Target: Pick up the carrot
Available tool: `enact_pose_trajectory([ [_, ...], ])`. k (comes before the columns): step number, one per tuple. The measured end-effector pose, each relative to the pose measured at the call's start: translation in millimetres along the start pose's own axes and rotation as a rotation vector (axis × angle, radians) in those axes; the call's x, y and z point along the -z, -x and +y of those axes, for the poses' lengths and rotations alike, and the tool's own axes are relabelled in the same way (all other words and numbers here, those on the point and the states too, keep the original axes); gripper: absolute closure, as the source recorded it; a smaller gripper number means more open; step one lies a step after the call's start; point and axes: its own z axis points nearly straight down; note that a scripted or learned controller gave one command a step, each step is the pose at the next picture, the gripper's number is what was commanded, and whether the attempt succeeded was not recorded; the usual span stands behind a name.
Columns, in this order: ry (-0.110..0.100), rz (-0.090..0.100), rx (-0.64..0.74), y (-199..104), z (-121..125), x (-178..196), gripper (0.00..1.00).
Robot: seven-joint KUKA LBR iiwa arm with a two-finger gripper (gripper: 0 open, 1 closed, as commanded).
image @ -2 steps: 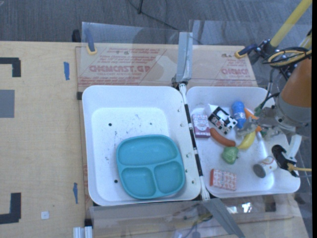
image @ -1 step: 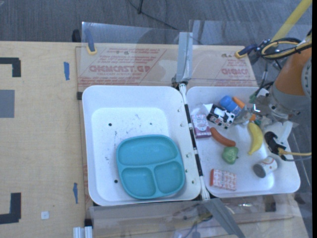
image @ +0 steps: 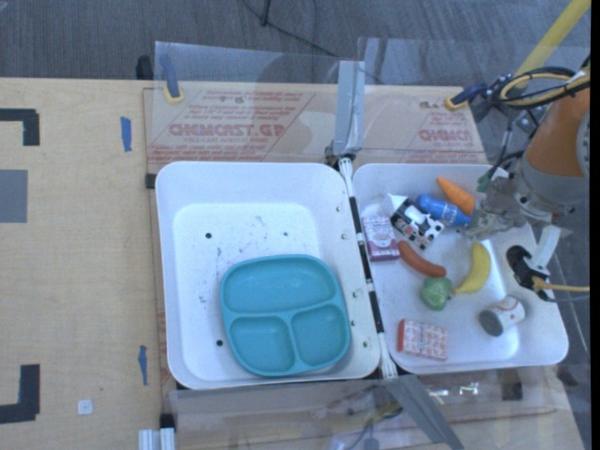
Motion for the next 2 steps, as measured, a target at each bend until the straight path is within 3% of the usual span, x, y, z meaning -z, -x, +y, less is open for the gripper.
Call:
enact_pose_trajectory([
  [1, -0.006, -0.004, -0.111, -87, 25, 89, 1.00],
  [2, -0.009, -0.002, -0.038, -38, -88, 89, 1.00],
])
